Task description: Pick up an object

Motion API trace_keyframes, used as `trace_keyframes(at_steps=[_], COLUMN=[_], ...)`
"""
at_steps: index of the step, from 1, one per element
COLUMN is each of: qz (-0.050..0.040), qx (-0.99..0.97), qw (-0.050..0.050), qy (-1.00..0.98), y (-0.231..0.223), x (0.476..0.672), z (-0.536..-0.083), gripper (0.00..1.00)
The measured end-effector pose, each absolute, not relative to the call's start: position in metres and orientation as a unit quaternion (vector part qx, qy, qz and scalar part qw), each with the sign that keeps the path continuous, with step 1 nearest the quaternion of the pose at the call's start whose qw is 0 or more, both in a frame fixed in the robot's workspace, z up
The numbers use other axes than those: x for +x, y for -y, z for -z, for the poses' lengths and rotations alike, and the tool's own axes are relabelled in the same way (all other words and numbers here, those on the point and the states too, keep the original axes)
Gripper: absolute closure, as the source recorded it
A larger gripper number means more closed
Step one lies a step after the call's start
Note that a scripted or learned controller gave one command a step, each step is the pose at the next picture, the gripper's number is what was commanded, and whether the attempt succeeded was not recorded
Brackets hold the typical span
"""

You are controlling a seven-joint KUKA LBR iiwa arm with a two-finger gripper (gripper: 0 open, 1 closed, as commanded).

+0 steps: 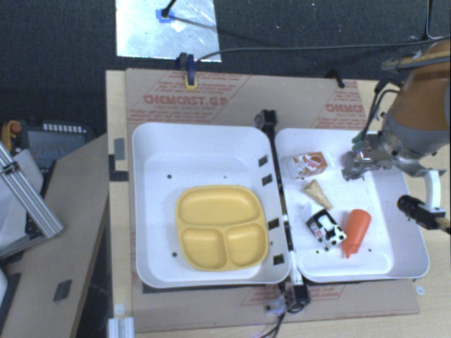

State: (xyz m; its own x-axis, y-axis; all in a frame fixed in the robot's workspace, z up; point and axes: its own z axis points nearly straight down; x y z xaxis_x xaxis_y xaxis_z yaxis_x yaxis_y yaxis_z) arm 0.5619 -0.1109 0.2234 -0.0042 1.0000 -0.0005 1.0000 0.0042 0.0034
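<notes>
We hover our metal gripper (359,165), grip state unclear, beside the red-and-white snack packet (310,164), choosing a target.

A grey arm (416,129) with a broad orange band (423,90), ending in small metallic jaws.

Yellow divided tray (222,227) lies in the white bin (151,189) well off the claw (358,166), toward view-left. Foil sheet (165,20) far beyond, upper left. Cardboard sheet (211,97) under the bins.
</notes>
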Motion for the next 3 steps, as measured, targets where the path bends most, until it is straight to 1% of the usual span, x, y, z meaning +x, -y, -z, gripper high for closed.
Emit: trace_keyframes(at_steps=[1,2,3], qz=[-0.0015,-0.002,-0.0015], qx=[0.704,0.703,0.703], qw=[0.001,0.0,0.0], qy=[-0.71,-0.711,-0.711], y=[0.061,0.005,-0.053], x=[0.584,0.598,0.609], z=[-0.226,-0.236,-0.225], gripper=[1.0,1.0,1.0])
